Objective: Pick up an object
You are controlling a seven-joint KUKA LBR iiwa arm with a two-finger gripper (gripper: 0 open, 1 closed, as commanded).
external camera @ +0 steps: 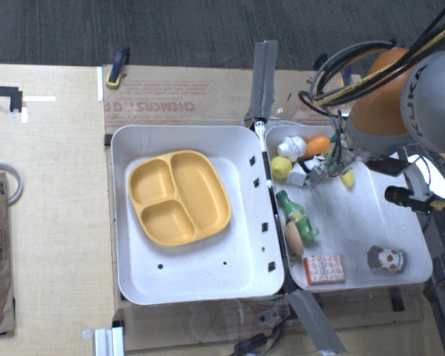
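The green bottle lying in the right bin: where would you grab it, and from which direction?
Probably from straight above, across the middle of the green bottle. It lies flat, so its round body offers two opposite sides. A brown item touches its lower end and the bin's wall runs close on the left, so the midsection looks freest.

Bench (52, 221): two white bins side by side, left bin (193, 284), right bin (400, 228).

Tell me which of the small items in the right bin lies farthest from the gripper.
The grey can, near the bin's front right corner. The yellow lemon, orange carrot and green bottle all lie closer to the gripper.
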